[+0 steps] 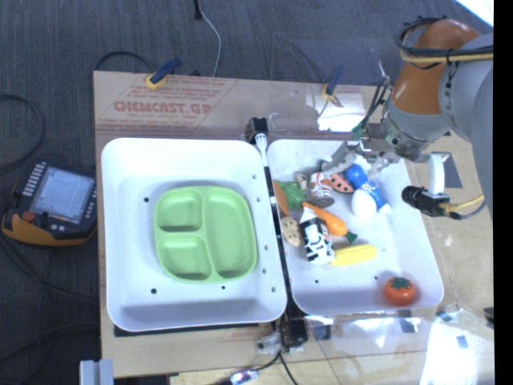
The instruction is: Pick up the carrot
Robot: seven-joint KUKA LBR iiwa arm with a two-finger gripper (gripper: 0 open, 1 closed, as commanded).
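Observation:
The carrot (325, 217), orange with a green top, lies slantwise in the middle of the right bin (417, 251). It rests between a green leafy toy (290, 193) and a black-and-white cow figure (318, 244). My gripper (358, 152) hangs over the back of the right bin, up and to the right of the carrot and well apart from it. Just under the gripper are a watermelon slice (341, 180) and a blue bottle (366, 184).
The right bin also holds a white egg (362, 206), a yellow corn cob (355, 254), a red tomato (400, 290), a cookie (290, 231) and a red-white can (321, 185). In the left bin (128, 175) sits a green divided plate (206, 233).

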